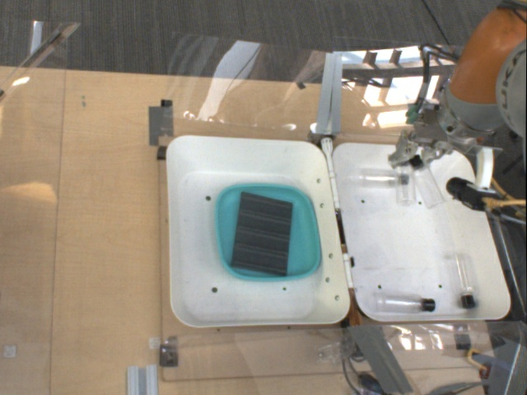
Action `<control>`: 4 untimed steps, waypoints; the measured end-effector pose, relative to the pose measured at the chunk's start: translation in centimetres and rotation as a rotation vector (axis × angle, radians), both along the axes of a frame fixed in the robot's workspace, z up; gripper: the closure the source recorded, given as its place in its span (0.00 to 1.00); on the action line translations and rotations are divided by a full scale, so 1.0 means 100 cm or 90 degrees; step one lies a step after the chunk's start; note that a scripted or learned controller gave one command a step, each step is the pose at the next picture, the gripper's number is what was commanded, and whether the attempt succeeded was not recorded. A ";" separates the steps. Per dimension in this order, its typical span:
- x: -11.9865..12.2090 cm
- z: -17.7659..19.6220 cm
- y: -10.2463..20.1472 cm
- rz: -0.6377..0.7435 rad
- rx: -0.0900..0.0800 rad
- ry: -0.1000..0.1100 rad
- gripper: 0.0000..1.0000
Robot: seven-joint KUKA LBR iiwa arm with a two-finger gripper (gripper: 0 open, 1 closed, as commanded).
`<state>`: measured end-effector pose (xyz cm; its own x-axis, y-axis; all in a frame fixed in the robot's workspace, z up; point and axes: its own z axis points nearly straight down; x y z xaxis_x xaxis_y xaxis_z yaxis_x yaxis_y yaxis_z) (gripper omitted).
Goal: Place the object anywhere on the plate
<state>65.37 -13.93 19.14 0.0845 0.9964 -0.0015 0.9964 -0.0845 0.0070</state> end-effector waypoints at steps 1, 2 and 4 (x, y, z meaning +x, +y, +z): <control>-0.046 -0.092 0.058 0.125 0.001 0.002 1.00; -0.092 -0.005 0.124 0.073 0.001 -0.001 1.00; -0.091 -0.006 0.204 0.142 0.001 0.000 0.00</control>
